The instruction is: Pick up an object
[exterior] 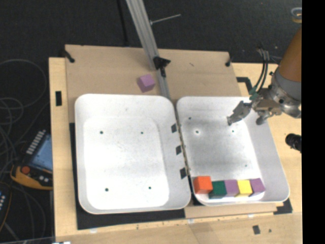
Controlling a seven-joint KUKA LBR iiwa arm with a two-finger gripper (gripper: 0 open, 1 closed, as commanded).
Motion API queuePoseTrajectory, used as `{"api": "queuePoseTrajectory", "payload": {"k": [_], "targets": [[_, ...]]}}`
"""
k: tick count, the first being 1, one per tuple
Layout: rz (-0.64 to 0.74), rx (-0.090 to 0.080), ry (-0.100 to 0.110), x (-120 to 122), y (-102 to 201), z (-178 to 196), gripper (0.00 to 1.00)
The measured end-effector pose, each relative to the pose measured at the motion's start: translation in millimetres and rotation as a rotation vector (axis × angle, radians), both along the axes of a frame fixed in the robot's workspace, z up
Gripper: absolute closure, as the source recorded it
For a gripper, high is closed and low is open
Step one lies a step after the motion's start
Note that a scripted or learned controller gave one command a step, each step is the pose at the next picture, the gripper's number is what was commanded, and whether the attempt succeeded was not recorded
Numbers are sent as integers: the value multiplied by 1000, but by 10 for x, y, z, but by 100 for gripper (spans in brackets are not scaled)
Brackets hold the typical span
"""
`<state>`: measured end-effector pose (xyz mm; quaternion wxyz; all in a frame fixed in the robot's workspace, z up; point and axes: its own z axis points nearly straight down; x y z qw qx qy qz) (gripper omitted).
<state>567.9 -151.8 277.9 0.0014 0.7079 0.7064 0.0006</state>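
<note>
Pale wooden worktop (203,75) on a dark floor, bearing two shallow white bins side by side: left bin (127,154) and right bin (228,146), meeting edge to edge at dark clips. Jaws (249,112) over the upper right part of the right bin, reached in on the grey arm (289,80) with its orange band — two prongs seen apart, spread, nothing between them. Well below the jaws, along the right bin's near wall, a row of five blocks touching one another: orange block (203,183), green block (219,188), purple block (231,186), yellow block (245,187), another purple block (257,185). Far left of the jaws and a little above, a lone lilac cube (146,82) on bare wood beyond the left bin. Just beside it, a slanted metal rail (144,29). Off the worktop, far left — loose cables (20,111) and a handheld pendant (35,159) on the floor.
</note>
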Motion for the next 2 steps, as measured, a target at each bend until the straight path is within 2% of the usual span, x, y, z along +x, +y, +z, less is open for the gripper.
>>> {"api": "queuePoseTrajectory", "payload": {"k": [1,2], "targets": [[-1,-1,-3,5,-17,112,100],[0,-2,-5,10,-29,219,100]]}}
